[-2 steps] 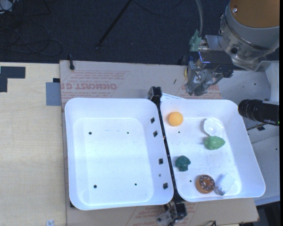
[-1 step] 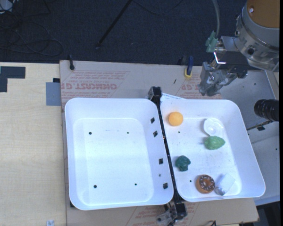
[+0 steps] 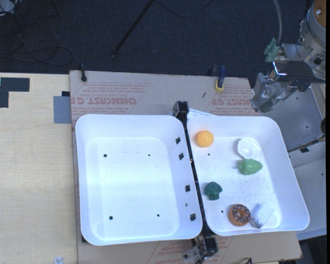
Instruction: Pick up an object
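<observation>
The right bin [image 3: 284, 147] holds several small objects. An orange ball [image 3: 204, 139] lies near its back left. A white round piece [image 3: 248, 147] sits just behind a light green lump [image 3: 249, 166]. Further forward are a dark green lump [image 3: 213, 190], a brown sprinkled doughnut [image 3: 240, 215] and a clear, pale piece [image 3: 261, 213]. My gripper [image 3: 264, 100] hangs above the bench just behind the right bin's back right corner, apart from every object, with nothing seen between its fingers.
The left bin [image 3: 82, 164] stands beside the right one, with a black divider strip [image 3: 187, 164] between them. Both rest on a cardboard sheet [image 3: 126, 95]. A yellow and blue clamp [image 3: 220, 78] stands at the cardboard's back edge.
</observation>
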Robot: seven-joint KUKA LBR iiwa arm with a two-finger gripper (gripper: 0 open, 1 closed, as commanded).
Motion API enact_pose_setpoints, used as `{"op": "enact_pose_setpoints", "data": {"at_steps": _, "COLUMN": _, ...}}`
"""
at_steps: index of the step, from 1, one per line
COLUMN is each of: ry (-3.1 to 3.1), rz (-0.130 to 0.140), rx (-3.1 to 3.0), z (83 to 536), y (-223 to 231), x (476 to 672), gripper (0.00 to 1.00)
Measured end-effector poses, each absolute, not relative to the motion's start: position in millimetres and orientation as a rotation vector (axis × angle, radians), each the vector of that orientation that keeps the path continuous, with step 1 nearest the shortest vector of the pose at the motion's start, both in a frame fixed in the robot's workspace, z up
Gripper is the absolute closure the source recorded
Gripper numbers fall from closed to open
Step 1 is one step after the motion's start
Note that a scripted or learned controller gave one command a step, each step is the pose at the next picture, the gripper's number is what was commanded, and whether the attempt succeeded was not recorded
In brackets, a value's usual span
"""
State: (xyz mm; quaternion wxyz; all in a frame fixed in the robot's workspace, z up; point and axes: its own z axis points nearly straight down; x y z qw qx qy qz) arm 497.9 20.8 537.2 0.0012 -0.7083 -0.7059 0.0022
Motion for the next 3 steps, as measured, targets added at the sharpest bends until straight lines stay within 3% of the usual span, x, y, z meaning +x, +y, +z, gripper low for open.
{"op": "enact_pose_setpoints", "data": {"at_steps": 3, "ry": -2.219, "rz": 0.004, "rx": -2.223, "z": 537.3, "y": -105.7, "x": 485.0, "gripper": 1.0}}
